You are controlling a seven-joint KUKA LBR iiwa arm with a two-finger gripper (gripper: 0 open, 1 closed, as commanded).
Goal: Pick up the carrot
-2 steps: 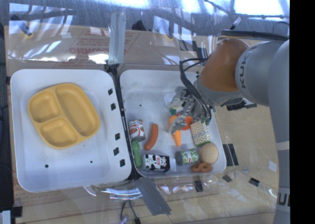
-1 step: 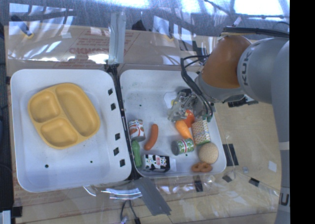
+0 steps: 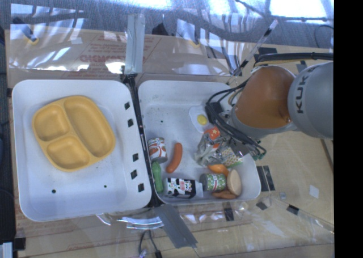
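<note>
Milk carton point(image 3: 181, 187) and green can point(image 3: 214, 182) hem the carrot point(image 3: 218, 168) against the right bin's point(image 3: 170, 98) near wall, so we judge the gripper point(image 3: 218, 150) hangs steeply above it (open or closed, we cannot tell).

Two white bins point(image 3: 74, 206), dark specks on floors. Left bin: yellow three-section plate point(image 3: 72, 132). Right bin: orange-red sausage point(image 3: 174, 157), green cucumber point(image 3: 157, 175), black-and-white cow-pattern carton point(image 3: 181, 187), small can point(image 3: 157, 149) w/ white, red and orange label, green-labelled can point(image 3: 215, 182), tan bread piece point(image 3: 234, 183), orange carrot point(image 3: 218, 168), white fried egg w/ yellow yolk point(image 3: 201, 118), red-orange tomato-like item point(image 3: 212, 133). Arm point(image 3: 309, 104) grey w/ orange band point(image 3: 264, 101), black cables point(image 3: 224, 118). Worktop point(image 3: 300, 160) light brown, black tape marks.
</note>
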